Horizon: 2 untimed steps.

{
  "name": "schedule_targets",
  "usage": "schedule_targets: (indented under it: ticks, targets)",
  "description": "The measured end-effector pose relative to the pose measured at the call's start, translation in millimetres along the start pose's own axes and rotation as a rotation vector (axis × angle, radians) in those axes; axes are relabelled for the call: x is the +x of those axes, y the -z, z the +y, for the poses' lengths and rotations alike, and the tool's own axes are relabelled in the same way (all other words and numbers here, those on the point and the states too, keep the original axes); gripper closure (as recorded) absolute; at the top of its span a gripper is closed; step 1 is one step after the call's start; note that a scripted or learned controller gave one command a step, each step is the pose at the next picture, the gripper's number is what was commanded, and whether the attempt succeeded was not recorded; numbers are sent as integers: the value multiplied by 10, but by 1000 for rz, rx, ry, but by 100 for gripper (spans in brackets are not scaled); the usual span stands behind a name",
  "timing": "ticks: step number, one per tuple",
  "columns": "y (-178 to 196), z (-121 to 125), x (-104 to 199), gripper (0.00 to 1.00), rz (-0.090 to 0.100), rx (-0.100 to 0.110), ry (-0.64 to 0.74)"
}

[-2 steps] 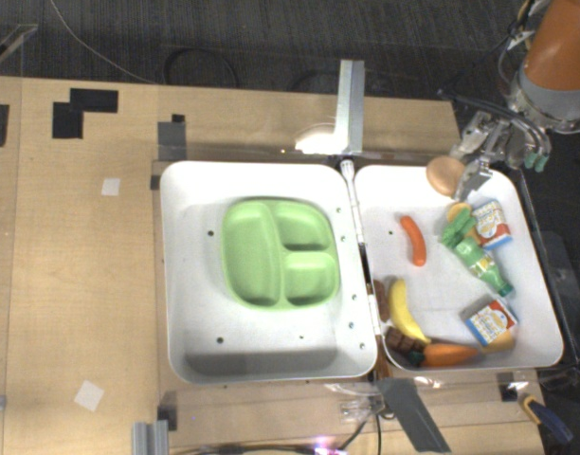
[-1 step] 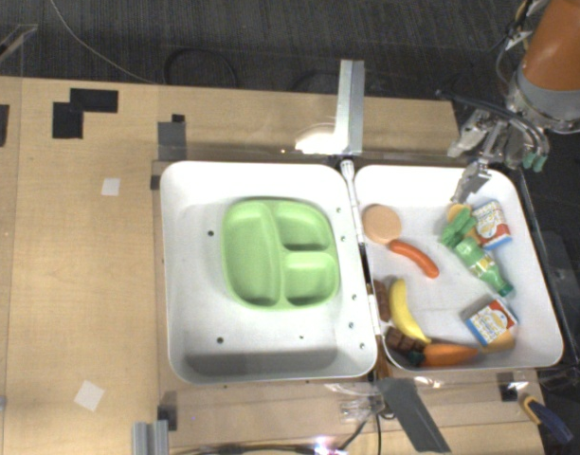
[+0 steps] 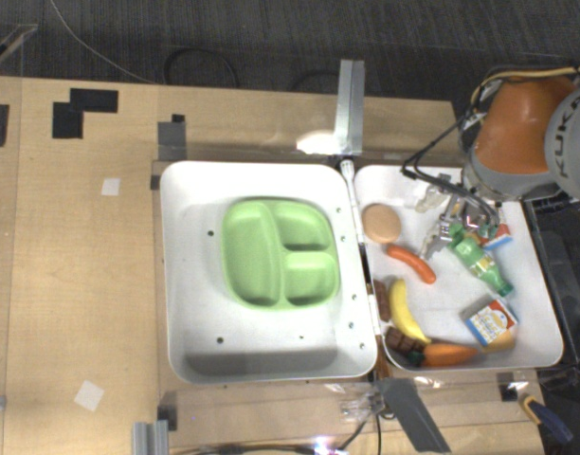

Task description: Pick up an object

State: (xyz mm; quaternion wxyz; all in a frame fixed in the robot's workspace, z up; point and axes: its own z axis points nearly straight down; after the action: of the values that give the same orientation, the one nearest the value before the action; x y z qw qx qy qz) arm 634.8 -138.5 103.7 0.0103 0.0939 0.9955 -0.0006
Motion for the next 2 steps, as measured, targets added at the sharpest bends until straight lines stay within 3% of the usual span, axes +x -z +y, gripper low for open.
schedule_targets:
  ticks: [1, 2]
  targets:
    - [-128, 447, 576, 0, 4, 1, -246]
    - [-112, 279, 961, 0, 1, -1, -233]
